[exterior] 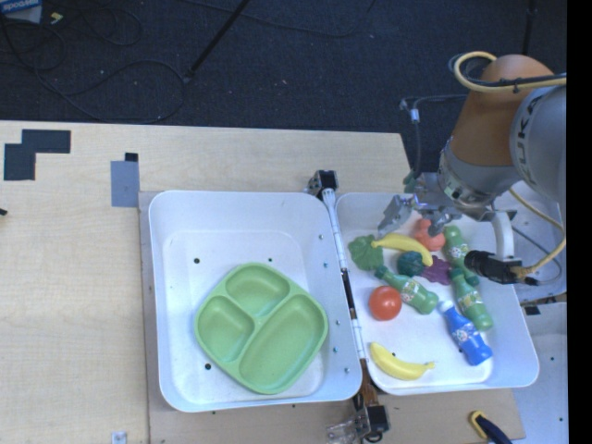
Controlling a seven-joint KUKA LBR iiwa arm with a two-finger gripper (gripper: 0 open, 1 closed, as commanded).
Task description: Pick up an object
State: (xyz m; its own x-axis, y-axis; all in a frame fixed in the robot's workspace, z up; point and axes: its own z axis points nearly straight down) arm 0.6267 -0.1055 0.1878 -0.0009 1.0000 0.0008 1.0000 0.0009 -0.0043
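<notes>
We see the tool (418,213) with fingers spread, holding nothing, above the right bin (518,359)'s far edge; the toys lie inside it, a yellow banana (403,243) just below.

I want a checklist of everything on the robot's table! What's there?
Surface: wooden bench bearing left bin and right bin.
Job's things: right bin holds two bananas, a tomato, a blue bottle, green toys.
Clutter: green divided plate in left bin.
Grippers: tool over right bin's far end.
Cables: yellow cable looping by the arm.
Surroundings: dark floor.
</notes>
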